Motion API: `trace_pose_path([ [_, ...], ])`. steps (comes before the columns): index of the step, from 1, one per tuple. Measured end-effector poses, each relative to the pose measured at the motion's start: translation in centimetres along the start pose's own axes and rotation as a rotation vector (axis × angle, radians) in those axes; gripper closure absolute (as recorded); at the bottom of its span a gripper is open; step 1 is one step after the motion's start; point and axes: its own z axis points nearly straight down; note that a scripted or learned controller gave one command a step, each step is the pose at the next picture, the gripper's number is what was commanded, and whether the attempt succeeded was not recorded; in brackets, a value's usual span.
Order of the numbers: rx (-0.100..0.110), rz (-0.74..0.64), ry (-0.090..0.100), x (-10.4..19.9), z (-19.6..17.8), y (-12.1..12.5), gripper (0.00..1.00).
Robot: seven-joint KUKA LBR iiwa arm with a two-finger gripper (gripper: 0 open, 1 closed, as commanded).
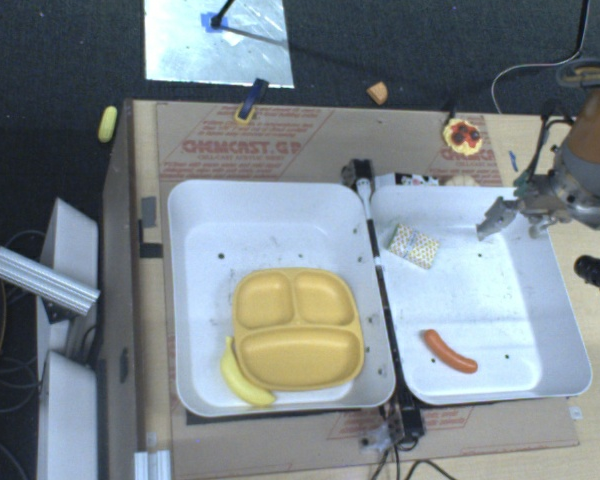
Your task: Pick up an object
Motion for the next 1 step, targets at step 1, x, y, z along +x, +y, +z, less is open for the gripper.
trace_pose_path([
  [1, 0.001, -0.001, 0.001, 6.44, 0.81, -7.16, 0.0],
])
